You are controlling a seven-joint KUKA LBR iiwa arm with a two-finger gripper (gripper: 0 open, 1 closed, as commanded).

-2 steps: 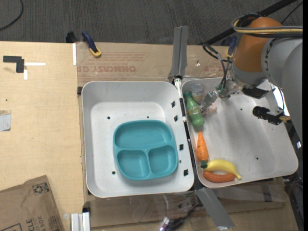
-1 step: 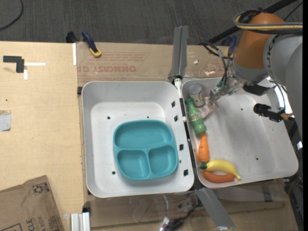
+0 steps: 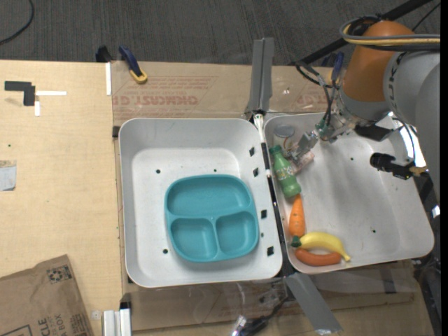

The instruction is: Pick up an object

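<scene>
While my tool [image 3: 306, 148] hangs low near the far left corner of the right white bin [image 3: 392, 222], I cannot tell how it stands. A green plastic bottle [image 3: 285, 173] lies just beside it along the left wall. Nearer the front corner lie an orange carrot [image 3: 297, 215], a yellow banana [image 3: 323, 243] and a red sausage-shaped toy [image 3: 318, 257].

green bottle [image 3: 285, 171] | carrot [image 3: 297, 216] | banana [image 3: 322, 242] | right bin [image 3: 392, 208], left wall
</scene>
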